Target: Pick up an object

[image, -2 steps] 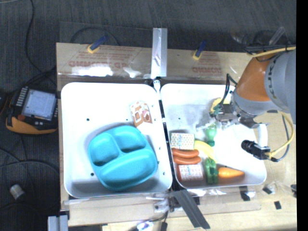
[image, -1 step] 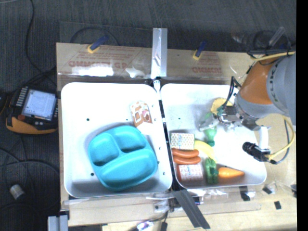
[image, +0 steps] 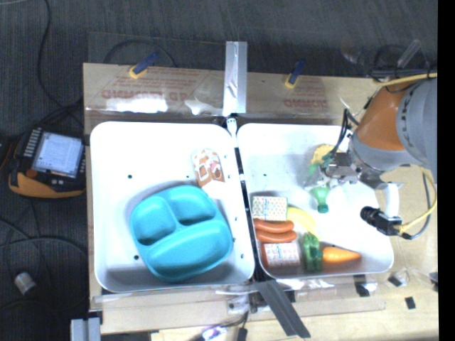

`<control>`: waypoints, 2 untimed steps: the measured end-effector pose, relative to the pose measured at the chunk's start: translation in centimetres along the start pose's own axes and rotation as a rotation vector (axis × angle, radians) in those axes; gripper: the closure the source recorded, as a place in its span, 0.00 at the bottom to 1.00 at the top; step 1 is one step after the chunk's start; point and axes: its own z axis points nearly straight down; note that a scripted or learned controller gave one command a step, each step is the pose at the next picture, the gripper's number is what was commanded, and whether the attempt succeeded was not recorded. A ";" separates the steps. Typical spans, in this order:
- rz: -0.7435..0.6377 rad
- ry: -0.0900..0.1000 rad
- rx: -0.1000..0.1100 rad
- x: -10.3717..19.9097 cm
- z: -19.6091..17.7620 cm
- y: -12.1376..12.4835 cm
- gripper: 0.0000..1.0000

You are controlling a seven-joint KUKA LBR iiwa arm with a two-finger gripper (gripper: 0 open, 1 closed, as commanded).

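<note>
Front of right bin [image: 370,258], nearest the camera: a carrot [image: 340,255] lying flat with its green top [image: 311,251] pointing left, just beside a small printed box [image: 280,254]. Behind these, a sausage [image: 274,229] lies crosswise, touching a patterned cube [image: 269,207] at its far side. A yellow piece [image: 301,219] sits just right of the cube and sausage.

Front of left bin [image: 106,190]: a blue tray [image: 181,230] with three compartments, lying flat and taking up much of the floor. Behind it, near the divider, a small packet [image: 207,167] with brown print, tilted.

Mid right bin: my gripper [image: 323,183] is down over the floor, wrist coming in from the right under the orange band [image: 378,125]. A small green object [image: 322,199] lies at its tip; I cannot tell if the object is between my fingers or merely beside them, nor how the fingers stand. A yellow-green object [image: 320,153] sits just behind the gripper, partly covered by it.

Far side: taped plastic sheet [image: 153,94] on the bench. Off the bench to the left, a handheld pendant [image: 50,162] on the floor.
</note>
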 end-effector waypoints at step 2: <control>0.199 -0.005 0.015 8.4 -11.5 1.7 1.00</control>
